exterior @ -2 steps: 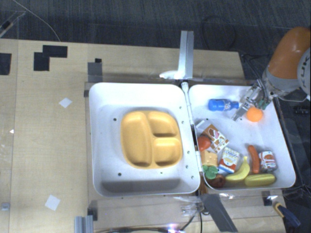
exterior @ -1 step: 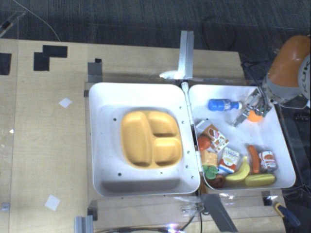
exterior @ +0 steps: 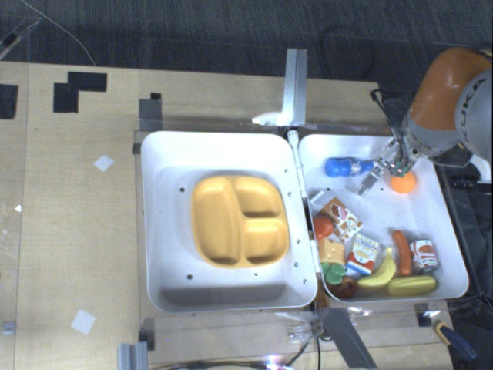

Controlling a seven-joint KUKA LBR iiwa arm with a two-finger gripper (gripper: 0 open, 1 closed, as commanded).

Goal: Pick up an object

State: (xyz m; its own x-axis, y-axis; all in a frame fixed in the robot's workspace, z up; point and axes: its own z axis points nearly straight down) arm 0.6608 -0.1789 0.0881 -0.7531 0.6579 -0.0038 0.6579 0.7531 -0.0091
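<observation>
Right bin (exterior: 454, 230): pick pending.
Gripper (exterior: 389, 168) low between blue bottle (exterior: 341, 166) and orange ball (exterior: 402, 181); finger spread unclear; apparently nothing lifted yet.

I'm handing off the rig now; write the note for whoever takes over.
End effector: low in the right bin, between the blue bottle and the orange ball; nothing seen between its fingers.
Things: bottle and ball near the bin's far wall; banana, sausage, can and snack packets toward its near side. Yellow divided tray in the left bin.
Done: no pick visible.
Left: grasp one object and lift.
</observation>
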